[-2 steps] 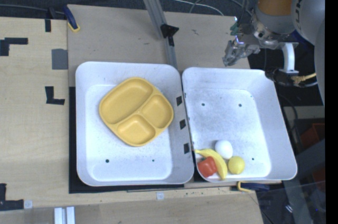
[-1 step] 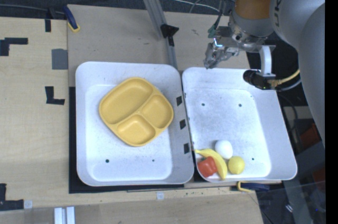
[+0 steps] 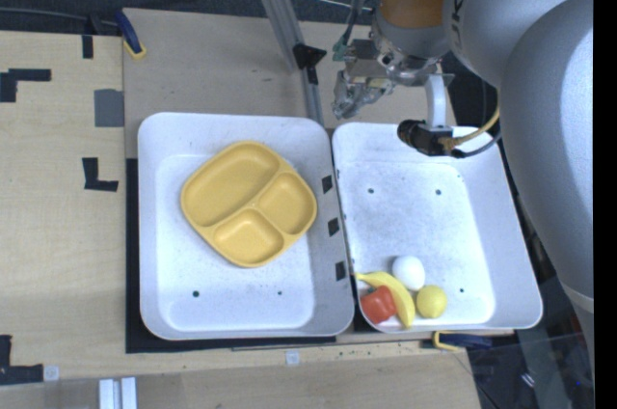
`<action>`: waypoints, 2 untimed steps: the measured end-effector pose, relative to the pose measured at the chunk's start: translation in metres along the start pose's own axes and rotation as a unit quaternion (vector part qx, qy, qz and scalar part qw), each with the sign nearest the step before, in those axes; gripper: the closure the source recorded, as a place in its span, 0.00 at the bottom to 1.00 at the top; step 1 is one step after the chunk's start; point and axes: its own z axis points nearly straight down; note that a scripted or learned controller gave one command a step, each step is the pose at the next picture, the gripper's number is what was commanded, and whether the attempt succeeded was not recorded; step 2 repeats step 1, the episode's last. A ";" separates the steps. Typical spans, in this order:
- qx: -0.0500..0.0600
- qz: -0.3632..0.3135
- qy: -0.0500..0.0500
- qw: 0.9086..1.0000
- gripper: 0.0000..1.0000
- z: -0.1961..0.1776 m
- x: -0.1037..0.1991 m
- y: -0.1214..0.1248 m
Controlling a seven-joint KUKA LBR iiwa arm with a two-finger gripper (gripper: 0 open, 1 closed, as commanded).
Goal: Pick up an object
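My gripper [image 3: 352, 98] hangs over the far edge between the bins; whether my jaws are open I cannot tell. The left bin [image 3: 159, 204] holds a yellow divided plate [image 3: 249, 203]. The right bin's [image 3: 482, 224] near-left corner holds a banana [image 3: 393, 291], white ball [image 3: 409, 271], red piece [image 3: 378, 304] and yellow fruit [image 3: 431, 301].

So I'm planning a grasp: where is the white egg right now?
The white egg lies in the right bin, near its front edge, touching the banana, just above the yellow lemon.
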 end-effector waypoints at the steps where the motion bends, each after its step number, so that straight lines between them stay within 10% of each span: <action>1: 0.000 0.000 0.000 1.000 1.00 0.001 0.061 0.002; 2: 0.000 0.000 0.000 1.000 1.00 0.001 0.061 0.002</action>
